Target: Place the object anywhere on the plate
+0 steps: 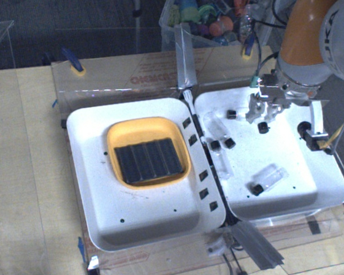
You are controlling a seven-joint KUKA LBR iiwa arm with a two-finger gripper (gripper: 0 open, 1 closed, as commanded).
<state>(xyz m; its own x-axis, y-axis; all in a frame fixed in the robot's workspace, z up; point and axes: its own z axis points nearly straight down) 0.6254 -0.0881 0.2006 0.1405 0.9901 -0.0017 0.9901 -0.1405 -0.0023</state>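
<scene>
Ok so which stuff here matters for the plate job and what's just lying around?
Job:
yellow plate in the left bin
clear objects with black caps in the right bin
gripper

Lying about:
tub of colourful toys
blue clamps

yellow plate (115, 137), black ribbed insert (149, 161), white bins (101, 222)

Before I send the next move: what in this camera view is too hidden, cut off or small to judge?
- Gripper: small and cluttered over the right bin; finger state and contents unreadable.
- Clear objects in the right bin: transparent against white, outlines vague.
- Arm: cut off by the right and top edges.
- Dark ribbed block on the yellow plate: its identity is unclear.
- Toy tub: cut by the top edge.
</scene>
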